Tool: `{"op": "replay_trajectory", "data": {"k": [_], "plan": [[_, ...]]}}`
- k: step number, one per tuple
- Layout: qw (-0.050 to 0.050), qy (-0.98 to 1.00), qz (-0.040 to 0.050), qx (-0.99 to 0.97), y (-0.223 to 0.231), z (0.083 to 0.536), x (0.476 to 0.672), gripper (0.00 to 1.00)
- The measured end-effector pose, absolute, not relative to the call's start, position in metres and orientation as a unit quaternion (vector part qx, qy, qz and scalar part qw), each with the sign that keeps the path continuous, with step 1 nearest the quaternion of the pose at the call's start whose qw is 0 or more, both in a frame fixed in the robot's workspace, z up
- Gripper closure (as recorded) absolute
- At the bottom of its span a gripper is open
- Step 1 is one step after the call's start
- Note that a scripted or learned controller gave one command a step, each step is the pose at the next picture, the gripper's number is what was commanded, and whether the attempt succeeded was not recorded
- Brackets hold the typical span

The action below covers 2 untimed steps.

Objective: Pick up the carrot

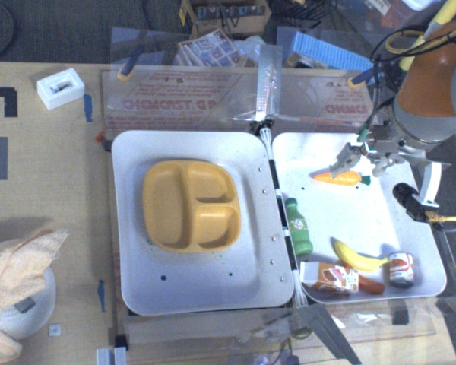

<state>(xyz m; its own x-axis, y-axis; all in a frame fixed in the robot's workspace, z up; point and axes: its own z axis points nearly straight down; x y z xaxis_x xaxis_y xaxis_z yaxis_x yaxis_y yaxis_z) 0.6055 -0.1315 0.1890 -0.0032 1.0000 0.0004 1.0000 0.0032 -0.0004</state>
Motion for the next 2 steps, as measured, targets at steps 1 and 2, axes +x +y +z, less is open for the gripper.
{"op": "replay_trajectory", "data": {"k": [1,2], "plan": [[-0.005,-0.653,-0.0034,-0.758,-0.160,0.103,0.640,0.00],[-0.001,-0.608,-0.0009,-0.794,-0.178,0.087,0.595,0.00]]}}
